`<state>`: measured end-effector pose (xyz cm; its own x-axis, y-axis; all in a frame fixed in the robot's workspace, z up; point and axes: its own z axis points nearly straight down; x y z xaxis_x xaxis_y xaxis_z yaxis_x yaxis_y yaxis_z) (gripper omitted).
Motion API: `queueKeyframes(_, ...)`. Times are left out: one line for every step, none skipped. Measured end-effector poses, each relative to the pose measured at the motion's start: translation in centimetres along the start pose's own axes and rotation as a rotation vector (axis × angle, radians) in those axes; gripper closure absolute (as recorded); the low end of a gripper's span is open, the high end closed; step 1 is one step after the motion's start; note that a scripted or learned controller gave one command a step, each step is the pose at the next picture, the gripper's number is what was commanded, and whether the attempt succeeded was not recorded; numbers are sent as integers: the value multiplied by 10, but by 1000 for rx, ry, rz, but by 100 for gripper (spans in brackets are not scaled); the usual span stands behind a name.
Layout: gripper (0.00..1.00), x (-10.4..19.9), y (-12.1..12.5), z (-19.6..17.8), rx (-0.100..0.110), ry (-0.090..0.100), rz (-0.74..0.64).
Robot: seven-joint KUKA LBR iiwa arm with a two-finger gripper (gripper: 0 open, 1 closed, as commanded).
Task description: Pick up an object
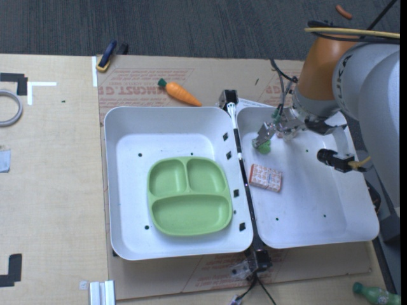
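Camera view shows the tool (266, 134) low in the right bin (318, 227), at its upper left part, just above a small green object (262, 146); whether it grips that object cannot be told. A pink patterned block (265, 178) lies nearby, its long axis running left to right, slightly tilted.

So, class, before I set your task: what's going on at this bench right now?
A grey robot arm with an orange band reaches in from the right over the right-hand white bin. Its two-finger gripper sits low at a small green object near the bin's upper left corner. A pink patterned rectangular block lies nearby. The left white bin holds a light green divided plastic plate. An orange toy carrot lies outside on the cardboard.
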<state>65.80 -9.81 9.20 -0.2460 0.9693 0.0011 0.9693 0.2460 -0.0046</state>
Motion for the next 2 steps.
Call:
queueKeyframes(100, -1, 1, -11, -4, -3, -1)
queueKeyframes(100, 43, 11, -193, -5, -3, -59)
